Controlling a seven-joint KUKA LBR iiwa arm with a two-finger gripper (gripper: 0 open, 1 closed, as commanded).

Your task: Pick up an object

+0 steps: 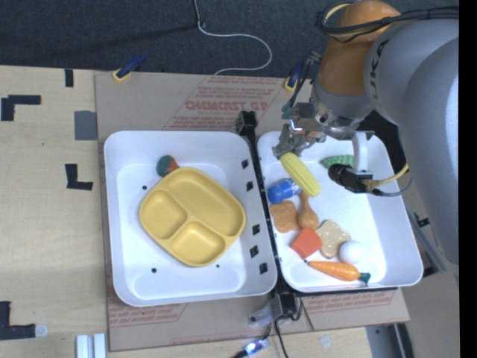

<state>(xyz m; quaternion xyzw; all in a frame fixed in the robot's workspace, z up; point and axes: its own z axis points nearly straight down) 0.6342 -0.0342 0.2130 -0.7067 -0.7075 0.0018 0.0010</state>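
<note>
Two white bins (119, 200): yellow tray (192, 215) left, toy food right, fingers (289, 146) gripping corn (300, 174).

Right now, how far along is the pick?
Done: the gripper is down in the right bin, at the upper end of the corn cob. In hand: nothing visibly; the cob looks to lie among the other toys. Left: grasp and lift.

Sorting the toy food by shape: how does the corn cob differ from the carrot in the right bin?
The corn cob is yellow and thick; the carrot is orange, slimmer and tapers to a point. The corn cob lies at the bin's far end, just under the gripper, slanting; the carrot lies near the front wall, almost crosswise. Both are long toy vegetables in the right bin.
</note>
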